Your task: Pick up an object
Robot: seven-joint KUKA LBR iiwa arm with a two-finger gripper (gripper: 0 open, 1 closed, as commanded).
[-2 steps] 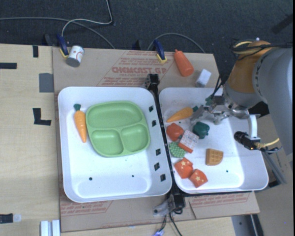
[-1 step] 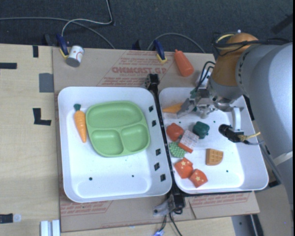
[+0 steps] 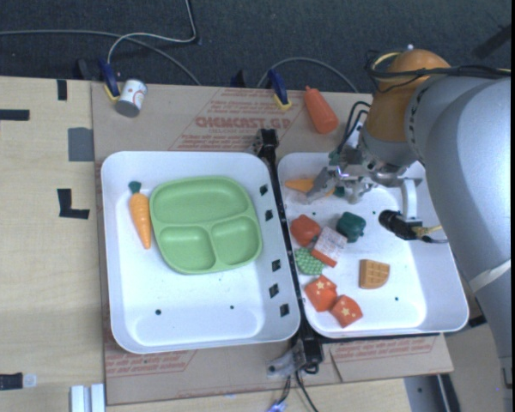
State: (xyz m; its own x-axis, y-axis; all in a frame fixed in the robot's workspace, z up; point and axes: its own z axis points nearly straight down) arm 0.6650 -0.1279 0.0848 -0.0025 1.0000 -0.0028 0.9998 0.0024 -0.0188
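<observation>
My gripper (image 3: 340, 187) hangs low over the back of the right bin (image 3: 429, 303), open, with nothing visible between its fingers. Just left of it lies a small orange wedge (image 3: 299, 184). In front of it sit a red piece (image 3: 305, 228) and a dark green piece (image 3: 352, 225). Nearer the front lie a pink-and-white block (image 3: 329, 245), a green dotted piece (image 3: 309, 263), a tan waffle (image 3: 373, 273) and two red-orange pieces (image 3: 321, 292) (image 3: 346, 310).
The left bin (image 3: 189, 329) holds a green divided plate (image 3: 206, 224) and a toy carrot (image 3: 140, 217) along its left side. On the cardboard behind the bins lie an orange toy (image 3: 320, 110) and a small white can (image 3: 131, 97). A black divider (image 3: 279, 230) separates the bins.
</observation>
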